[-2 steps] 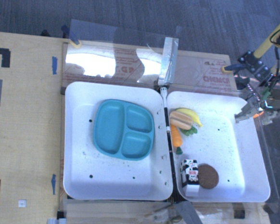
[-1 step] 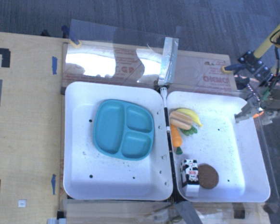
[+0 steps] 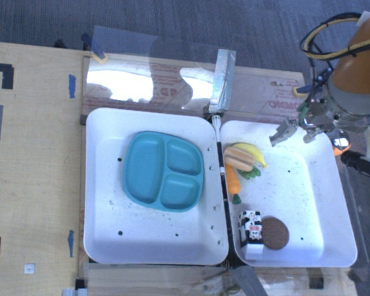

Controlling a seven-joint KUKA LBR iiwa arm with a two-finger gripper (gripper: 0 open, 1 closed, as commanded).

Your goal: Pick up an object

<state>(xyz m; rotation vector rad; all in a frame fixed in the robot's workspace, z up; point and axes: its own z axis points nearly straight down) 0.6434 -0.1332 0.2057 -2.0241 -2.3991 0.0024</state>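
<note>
The right bin (image 3: 333,207) holds the loose objects along its left side. A tan hot dog bun (image 3: 238,156) lies against a yellow banana (image 3: 254,154), with an orange carrot (image 3: 233,180) just below them and a small green piece (image 3: 254,173) beside it. Nearer the front sit a black-and-white spotted toy (image 3: 250,224) and a round brown cookie (image 3: 275,233). My gripper (image 3: 296,134) hovers over the bin's back edge, to the right of the banana. Its two fingers are spread open with nothing between them.
The left bin (image 3: 99,188) carries a teal divided plate (image 3: 164,171). A metal divider post (image 3: 221,80) rises at the back between the bins. Behind them runs a clear plastic sheet (image 3: 152,84). Yellow cables (image 3: 334,34) loop off the arm.
</note>
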